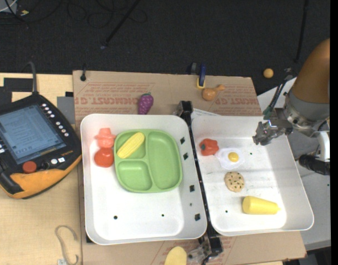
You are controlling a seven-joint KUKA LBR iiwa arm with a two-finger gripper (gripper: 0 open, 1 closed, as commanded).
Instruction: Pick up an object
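Over right bin (301, 203), gripper (263, 133) hangs from bent arm (312, 87).

Left of bins: pendant (31, 142)
Behind bins: cardboard (113, 95), purple grapes (145, 102), blue clamp (201, 76)
Bench front-left: hook (66, 242)

You're at a robot lab bench: teach pendant (28, 142), cardboard-backed white bins (97, 203), toy food (259, 206).
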